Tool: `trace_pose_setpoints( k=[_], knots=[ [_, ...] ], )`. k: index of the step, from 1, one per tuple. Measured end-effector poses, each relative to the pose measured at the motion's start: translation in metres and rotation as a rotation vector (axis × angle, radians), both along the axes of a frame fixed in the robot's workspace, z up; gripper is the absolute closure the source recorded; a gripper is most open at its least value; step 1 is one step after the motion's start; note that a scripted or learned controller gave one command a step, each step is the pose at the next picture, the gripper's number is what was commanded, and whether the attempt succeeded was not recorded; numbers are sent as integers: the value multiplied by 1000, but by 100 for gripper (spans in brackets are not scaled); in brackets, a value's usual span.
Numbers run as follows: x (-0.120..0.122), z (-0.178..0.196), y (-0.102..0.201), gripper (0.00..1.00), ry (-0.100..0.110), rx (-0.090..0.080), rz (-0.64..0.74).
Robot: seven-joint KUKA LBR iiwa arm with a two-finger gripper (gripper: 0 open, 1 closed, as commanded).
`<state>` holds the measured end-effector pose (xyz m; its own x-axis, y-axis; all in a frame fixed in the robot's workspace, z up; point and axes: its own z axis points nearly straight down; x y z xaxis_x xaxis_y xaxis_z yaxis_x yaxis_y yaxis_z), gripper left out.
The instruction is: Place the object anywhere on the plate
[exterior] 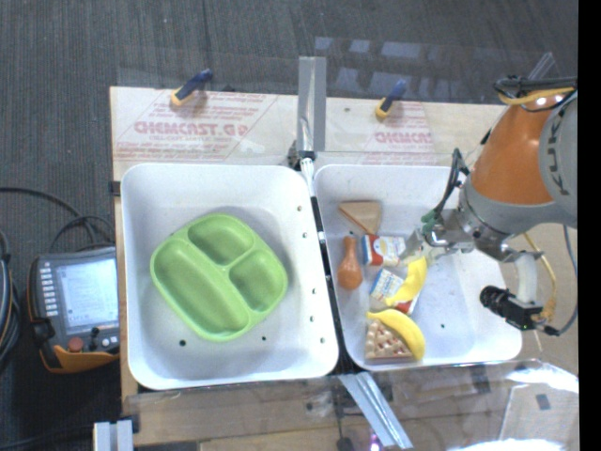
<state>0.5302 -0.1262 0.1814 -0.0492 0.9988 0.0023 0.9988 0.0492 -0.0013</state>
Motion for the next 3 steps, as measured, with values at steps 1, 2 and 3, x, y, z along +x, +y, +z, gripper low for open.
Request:
trace_pose_setpoints(
  k=[1, 2, 3],
  knots=[
    [13, 1, 60, 100, 1, -1, 316],
    [38, 1, 126, 100, 0, -2, 403],
    [62, 1, 173, 100, 0, -4, 536]
  ],
)
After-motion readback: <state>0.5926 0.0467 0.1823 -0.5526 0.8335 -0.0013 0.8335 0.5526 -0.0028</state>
